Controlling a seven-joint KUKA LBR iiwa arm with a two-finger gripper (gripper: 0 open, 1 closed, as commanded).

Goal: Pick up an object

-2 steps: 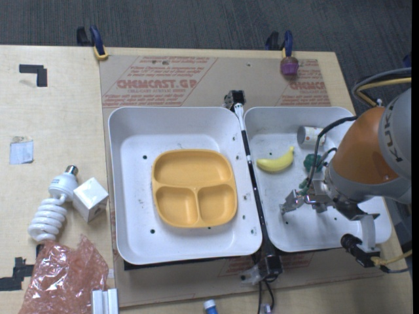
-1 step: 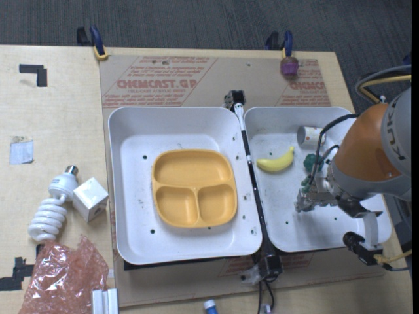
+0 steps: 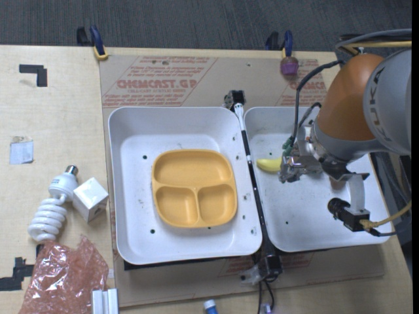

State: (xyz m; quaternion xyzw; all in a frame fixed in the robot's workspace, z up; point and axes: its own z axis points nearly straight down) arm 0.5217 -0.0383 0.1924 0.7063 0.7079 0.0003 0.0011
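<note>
The big grey robot arm with the orange band [image 3: 357, 103] reaches in from the right over the right white bin [image 3: 308, 231]. The left white bin [image 3: 131, 175] holds a yellow plastic plate with three parts [image 3: 194, 187]. Out on the bench to the left lie a white curly light bulb [image 3: 52, 208] and a little white box [image 3: 90, 198], just beside each other. A small yellow banana-shaped thing [image 3: 268, 166] lies in the right bin, near its left wall. The metal claw [image 3: 291, 170] hangs low just beside it. I cannot tell how the claw is set.
</note>
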